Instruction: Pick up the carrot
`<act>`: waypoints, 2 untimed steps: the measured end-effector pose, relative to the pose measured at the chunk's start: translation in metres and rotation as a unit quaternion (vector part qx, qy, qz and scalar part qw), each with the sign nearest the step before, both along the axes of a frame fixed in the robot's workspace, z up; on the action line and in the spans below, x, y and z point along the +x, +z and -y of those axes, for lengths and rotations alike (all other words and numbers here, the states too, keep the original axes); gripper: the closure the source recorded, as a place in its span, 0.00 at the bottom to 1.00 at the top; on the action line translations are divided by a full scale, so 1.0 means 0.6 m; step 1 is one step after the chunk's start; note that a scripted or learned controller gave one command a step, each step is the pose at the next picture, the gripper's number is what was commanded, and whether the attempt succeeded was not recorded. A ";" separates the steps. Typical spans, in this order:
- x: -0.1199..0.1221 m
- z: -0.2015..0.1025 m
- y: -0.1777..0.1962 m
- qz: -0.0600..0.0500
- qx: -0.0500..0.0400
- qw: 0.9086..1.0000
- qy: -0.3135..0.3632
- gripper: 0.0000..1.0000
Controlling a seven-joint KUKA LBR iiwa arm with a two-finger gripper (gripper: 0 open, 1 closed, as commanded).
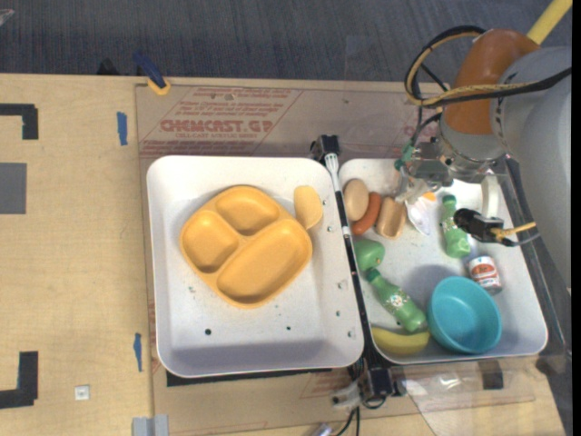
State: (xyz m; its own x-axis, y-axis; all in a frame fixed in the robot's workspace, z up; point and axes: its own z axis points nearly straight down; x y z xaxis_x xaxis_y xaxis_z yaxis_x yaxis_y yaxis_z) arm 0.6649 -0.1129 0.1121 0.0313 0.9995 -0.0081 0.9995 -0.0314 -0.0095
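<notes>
We see the carrot [369,210] lying in the right bin [536,321], ungrasped; the gripper [419,182] hovers nearby, its fingers' state unclear.

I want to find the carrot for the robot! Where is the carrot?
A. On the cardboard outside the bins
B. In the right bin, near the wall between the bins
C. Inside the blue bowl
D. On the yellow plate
B. The carrot lies in the right bin, close to the divider, between a tan egg-shaped item and a bread-like piece.
</notes>
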 end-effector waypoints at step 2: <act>0.002 0.126 -0.003 -0.006 0.006 0.981 0.194 1.00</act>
